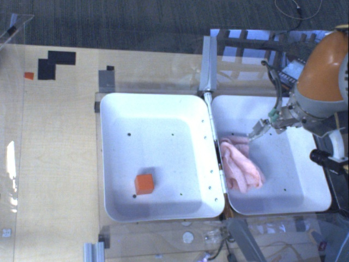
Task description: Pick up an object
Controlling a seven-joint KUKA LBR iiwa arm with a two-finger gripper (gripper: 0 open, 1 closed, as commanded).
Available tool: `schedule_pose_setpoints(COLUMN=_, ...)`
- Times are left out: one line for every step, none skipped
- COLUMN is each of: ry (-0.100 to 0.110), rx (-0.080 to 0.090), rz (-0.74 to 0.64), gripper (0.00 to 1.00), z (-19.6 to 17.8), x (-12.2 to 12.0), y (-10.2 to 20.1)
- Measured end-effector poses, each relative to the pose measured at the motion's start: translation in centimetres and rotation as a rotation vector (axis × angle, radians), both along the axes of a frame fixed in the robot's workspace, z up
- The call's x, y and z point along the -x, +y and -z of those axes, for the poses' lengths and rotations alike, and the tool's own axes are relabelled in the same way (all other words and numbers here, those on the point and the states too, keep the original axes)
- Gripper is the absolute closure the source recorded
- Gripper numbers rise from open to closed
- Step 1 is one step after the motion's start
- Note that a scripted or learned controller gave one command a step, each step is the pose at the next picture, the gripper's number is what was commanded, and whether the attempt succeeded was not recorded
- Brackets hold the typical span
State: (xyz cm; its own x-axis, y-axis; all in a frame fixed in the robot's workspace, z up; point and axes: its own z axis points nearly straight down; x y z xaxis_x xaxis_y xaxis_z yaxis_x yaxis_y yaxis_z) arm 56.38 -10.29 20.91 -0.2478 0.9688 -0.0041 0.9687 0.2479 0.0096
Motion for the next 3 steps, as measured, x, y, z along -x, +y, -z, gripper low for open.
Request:
schedule_pose_setpoints(ry=-0.002, rx=0.0, rz=-0.072, gripper=0.0, z=11.3, x=-1.8, y=0.4)
schedule_pose_setpoints(ry=0.003, rx=0.001, rz=-0.267, gripper=0.0, z=10.4, x=2.0, y=-0.3)
schedule_pose_setpoints(ry=-0.004, rx=0.0, rz=-0.017, gripper=0.0, z=11.9, x=-0.1, y=1.2)
